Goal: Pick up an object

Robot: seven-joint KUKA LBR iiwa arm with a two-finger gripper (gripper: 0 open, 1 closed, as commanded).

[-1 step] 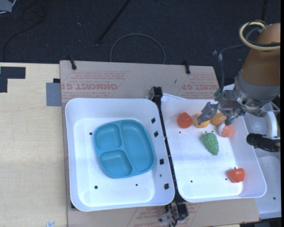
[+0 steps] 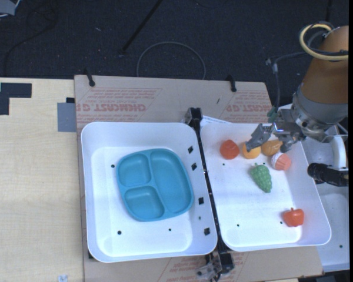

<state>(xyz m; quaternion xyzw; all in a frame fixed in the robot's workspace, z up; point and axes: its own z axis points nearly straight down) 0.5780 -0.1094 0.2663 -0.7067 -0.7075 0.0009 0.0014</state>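
Camera view — contents as they lie.

Bench: 2 shallow white bins side by side on a brown cardboard sheet [image 2: 165, 98] printed with red lettering.

Left bin [image 2: 100, 151]: 1 blue divided plate [image 2: 154, 184] with 3 compartments, lying flat near the bin's middle, turned at a slight angle.

Right bin [image 2: 247, 228]: 6 small toy foods.
- Red round fruit [image 2: 229, 149], upper left of the bin, lying apart from the wall.
- Yellow-orange fruit [image 2: 251, 151], just right of the red one, partly under a gripper finger.
- Orange-tan piece [image 2: 271, 147], directly beneath the gripper, touching or nearly touching the yellow-orange fruit.
- Pink-and-white round piece [image 2: 281, 162], just below and right of the orange-tan piece.
- Green grape bunch [image 2: 262, 177], below the cluster, lying lengthwise toward the bin's middle.
- Red tomato-like piece with a green stem [image 2: 293, 217], alone near the lower right corner, well apart from the rest.

Arm: grey with an orange band, entering from the right edge. Gripper [image 2: 273, 137] sits low over the upper right of the right bin — the fingers appear spread, 1 reaching left over the yellow-orange fruit, the other near the pink-and-white piece, with the orange-tan piece between them. Whether they press on it cannot be told; no item is seen lifted.
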